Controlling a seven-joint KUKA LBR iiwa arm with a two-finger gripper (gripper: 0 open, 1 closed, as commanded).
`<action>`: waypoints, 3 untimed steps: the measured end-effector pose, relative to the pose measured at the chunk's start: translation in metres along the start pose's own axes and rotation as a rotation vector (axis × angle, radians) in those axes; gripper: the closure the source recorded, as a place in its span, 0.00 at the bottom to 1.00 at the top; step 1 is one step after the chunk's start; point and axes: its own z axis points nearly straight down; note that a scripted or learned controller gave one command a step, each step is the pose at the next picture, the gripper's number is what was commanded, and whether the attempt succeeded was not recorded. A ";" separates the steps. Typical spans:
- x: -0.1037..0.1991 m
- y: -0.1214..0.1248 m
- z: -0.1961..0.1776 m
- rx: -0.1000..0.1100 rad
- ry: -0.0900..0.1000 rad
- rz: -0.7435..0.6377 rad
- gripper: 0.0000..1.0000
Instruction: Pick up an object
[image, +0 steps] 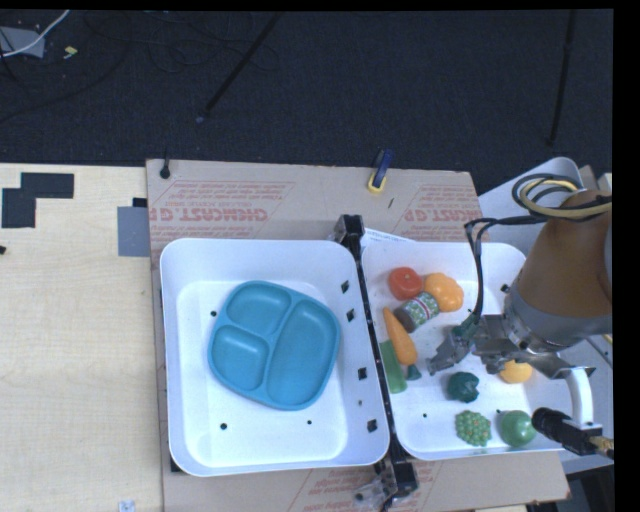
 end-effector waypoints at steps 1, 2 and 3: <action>0.000 0.003 -0.007 -0.013 -0.001 -0.002 0.00; -0.002 0.009 0.055 -0.009 0.000 -0.003 0.00; 0.000 0.009 0.103 -0.015 -0.002 -0.003 0.00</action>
